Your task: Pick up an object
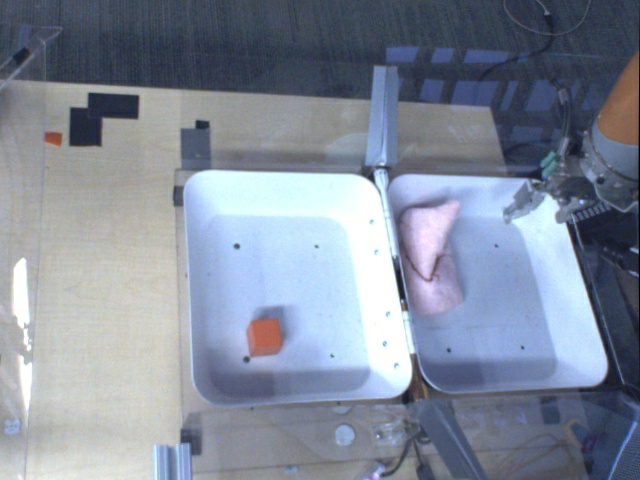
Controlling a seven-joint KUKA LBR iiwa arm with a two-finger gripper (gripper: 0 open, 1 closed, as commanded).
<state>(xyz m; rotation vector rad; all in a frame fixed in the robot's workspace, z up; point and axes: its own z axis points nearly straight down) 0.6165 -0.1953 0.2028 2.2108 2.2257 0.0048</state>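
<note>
White bins, both plain, small dark dots across the floors. Orange cube in the left one. Pale pink cloth in the right one, slightly mottled. Light wood-grain table. Black blocky marks top left, tiny orange square beside them. Grey metal divider between bins. Arm grey with orange band. Dark grey ribbed floor behind, thin white cable loop on it.

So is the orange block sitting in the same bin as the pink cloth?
No, the orange block lies in the left bin, while the pink cloth lies in the right bin.
</note>
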